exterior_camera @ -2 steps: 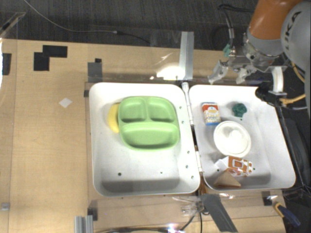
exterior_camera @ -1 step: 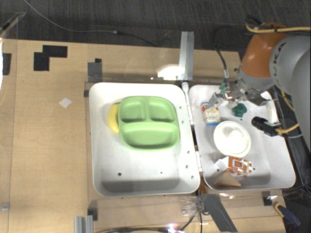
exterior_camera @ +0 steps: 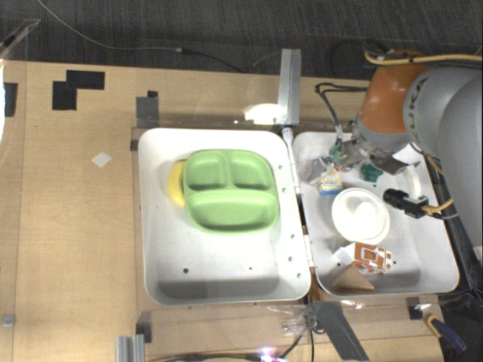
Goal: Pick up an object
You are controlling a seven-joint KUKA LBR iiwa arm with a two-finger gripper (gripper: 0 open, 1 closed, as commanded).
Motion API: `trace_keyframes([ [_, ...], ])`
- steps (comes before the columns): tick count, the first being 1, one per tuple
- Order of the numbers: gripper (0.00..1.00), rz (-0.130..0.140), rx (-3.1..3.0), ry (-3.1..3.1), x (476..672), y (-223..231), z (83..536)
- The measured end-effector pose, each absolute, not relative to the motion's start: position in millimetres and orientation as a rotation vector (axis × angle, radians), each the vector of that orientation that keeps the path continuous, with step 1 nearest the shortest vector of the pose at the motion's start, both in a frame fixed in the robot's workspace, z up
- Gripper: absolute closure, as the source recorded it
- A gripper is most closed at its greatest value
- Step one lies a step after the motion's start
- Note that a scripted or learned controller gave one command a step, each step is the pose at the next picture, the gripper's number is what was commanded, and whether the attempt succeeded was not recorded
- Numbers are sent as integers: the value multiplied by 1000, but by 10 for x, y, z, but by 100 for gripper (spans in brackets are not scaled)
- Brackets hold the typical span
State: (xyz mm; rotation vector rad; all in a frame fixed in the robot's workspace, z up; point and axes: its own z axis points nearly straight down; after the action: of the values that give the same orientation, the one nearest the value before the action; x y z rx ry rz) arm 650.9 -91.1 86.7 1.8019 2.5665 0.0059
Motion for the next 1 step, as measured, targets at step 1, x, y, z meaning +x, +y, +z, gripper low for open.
trace_keyframes([
  [1,100,12,1798,2561,6534,-906,999],
])
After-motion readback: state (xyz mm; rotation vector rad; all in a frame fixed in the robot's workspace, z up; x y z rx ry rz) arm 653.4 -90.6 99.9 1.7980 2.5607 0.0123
